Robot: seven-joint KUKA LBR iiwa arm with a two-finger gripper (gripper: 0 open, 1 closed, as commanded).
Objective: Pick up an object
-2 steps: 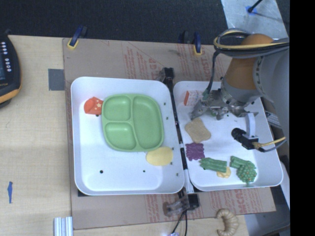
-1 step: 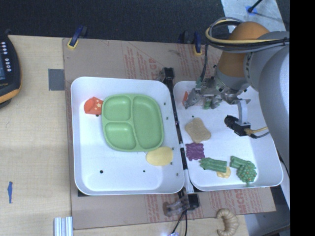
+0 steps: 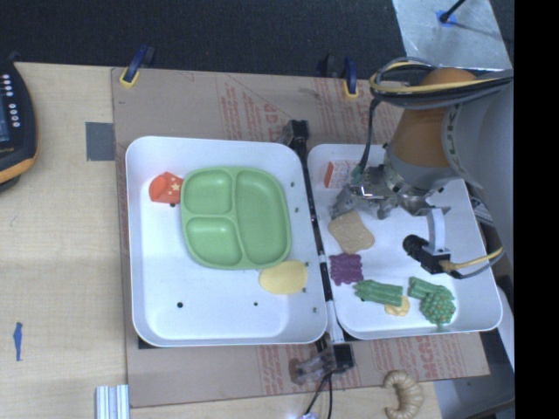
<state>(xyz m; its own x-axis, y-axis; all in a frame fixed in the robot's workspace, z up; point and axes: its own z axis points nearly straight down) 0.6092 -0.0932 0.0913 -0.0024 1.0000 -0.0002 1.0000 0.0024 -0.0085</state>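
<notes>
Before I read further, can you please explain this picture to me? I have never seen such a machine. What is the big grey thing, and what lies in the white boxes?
One camera looks down at a slant on a bench. The grey arm with an orange band is a robot reaching in from the right; its claw hangs over the right bin, just above a tan bread-like piece. Nothing shows between its fingers. That bin also holds a purple toy, green vegetable toys and broccoli. The left bin holds a green divided plate, a red toy and a yellow piece.
</notes>
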